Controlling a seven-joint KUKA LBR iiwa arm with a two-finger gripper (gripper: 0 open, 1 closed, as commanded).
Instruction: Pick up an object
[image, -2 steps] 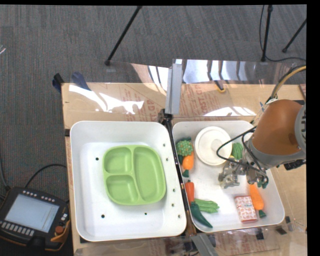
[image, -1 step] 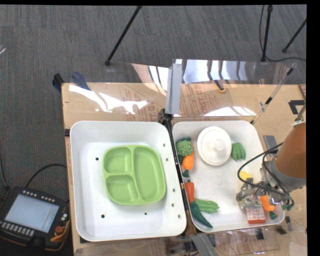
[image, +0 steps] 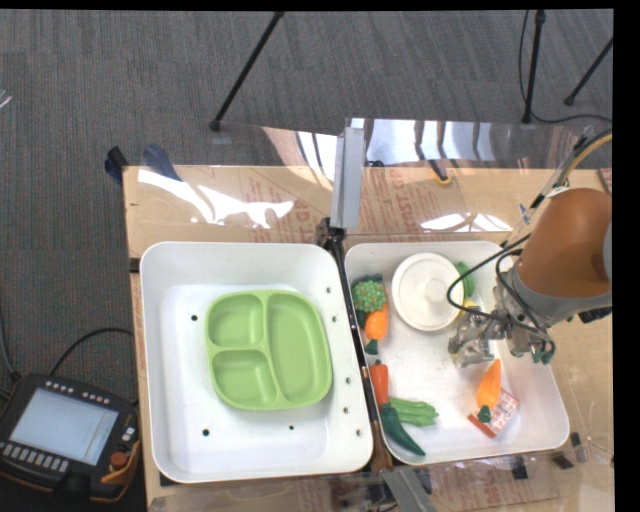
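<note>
A grey carpet floor (image: 120, 90) lies around the wooden bench (image: 240, 205). Black tripod legs (image: 245, 75) stand on the far side. A clear panel (image: 460, 150) reflects bright light. A control pendant (image: 65, 435) lies near left.

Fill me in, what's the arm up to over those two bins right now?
The arm's gripper is down in the right bin, beside the white bowl and just above a carrot lying on a red-and-white packet. Nothing is visibly between its fingers. More toy vegetables lie along that bin's left side. The left bin holds a green divided plate.
</note>
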